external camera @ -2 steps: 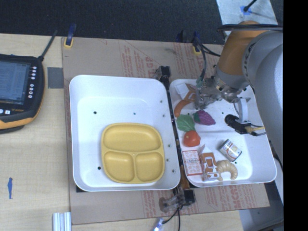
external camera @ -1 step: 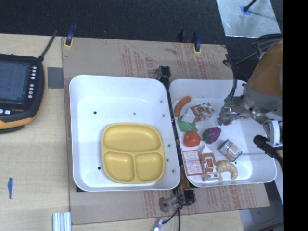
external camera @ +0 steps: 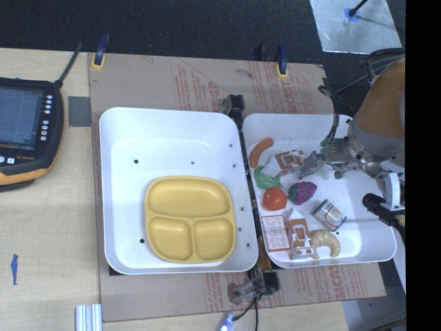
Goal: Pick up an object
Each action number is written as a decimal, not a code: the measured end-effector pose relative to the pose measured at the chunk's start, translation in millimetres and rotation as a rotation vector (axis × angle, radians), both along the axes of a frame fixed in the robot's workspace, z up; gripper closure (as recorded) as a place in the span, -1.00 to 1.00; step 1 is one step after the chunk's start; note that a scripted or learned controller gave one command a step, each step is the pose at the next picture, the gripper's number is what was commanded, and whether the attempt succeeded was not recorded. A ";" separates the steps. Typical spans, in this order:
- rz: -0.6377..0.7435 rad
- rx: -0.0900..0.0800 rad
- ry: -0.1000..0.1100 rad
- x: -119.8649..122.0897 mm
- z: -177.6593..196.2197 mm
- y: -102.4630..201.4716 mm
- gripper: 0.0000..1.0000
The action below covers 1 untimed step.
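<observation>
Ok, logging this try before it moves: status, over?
End effector low over right bin, nothing seen held. Purple toy nearest, untouched. Tomato, silver can, croissant crowd close.

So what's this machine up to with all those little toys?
A robot arm reaches in from the right over the right-hand bin, which holds small toy foods: a tomato, a purple piece, a croissant, a sausage and a few small cards. Its gripper sits low near the purple piece, with nothing visibly between its fingers. The left bin holds a yellow divided tray.
</observation>
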<state>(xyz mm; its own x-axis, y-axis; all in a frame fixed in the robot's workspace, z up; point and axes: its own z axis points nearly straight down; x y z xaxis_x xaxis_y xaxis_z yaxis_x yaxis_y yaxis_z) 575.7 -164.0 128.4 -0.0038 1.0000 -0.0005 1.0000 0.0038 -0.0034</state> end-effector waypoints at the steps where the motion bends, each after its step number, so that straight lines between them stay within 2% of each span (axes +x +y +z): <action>1: 0.002 0.000 0.001 -20.6 -37.1 36.0 -1.00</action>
<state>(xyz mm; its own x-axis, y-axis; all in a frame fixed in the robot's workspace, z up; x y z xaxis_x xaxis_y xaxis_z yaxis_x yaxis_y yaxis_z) 555.1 -128.0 91.3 -0.0057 1.0000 -0.0002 1.0000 0.0057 -0.0047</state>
